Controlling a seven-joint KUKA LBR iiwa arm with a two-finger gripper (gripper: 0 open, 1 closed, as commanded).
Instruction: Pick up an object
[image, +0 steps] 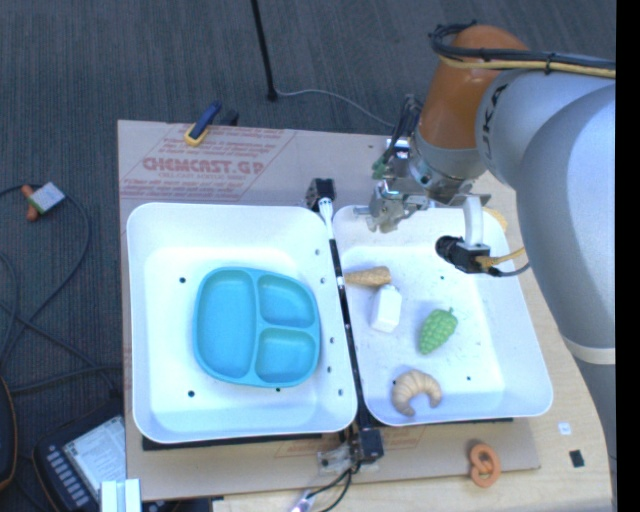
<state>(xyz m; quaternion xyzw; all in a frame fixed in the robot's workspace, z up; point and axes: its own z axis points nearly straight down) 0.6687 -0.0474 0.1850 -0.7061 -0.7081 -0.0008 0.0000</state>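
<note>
Grey metal tool (395, 212) hovers at upper edge of right white plastic bin (520, 385); finger state unreadable. Tan ridged cone (367, 277), white block (386, 309) below it, near bin's left wall. Risk: descent clips wall or nudges touching pair.

I see a blue divided plate (257, 327) in a white bin (160, 240). Green bumpy fruit (437, 330), tan croissant (416, 390), white block (386, 309)

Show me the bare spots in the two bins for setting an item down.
Left bin: a bare white margin rings the blue tray, widest at its left. Right bin: bare floor right of the green piece. Crowded along the divider: cone, white block, croissant.
</note>
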